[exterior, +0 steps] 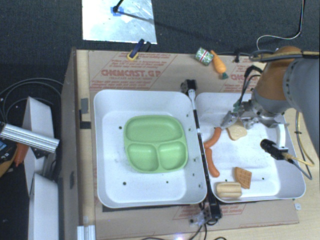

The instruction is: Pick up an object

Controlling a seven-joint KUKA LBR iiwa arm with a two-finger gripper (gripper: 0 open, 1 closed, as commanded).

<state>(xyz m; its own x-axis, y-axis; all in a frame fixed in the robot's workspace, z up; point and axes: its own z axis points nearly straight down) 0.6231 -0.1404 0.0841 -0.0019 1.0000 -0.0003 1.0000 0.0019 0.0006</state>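
The robot arm's gripper [234, 118] is hovering low over the right bin [290, 179], just above a pale toast-shaped piece [237, 132]; whether its jaws are open cannot be told. Two orange sausages [213, 136] are lying beside it, while a green divided plate [155, 143] is sitting in the left bin [107, 184].

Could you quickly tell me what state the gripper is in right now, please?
Gripper: low in the right bin, just above the pale toast-like piece; open or shut cannot be told.

In the right bin lie a pale toast-shaped piece [237, 132], two orange sausages [213, 136] [212, 163], a brown waffle square [243, 177] and a tan bread roll [227, 189].
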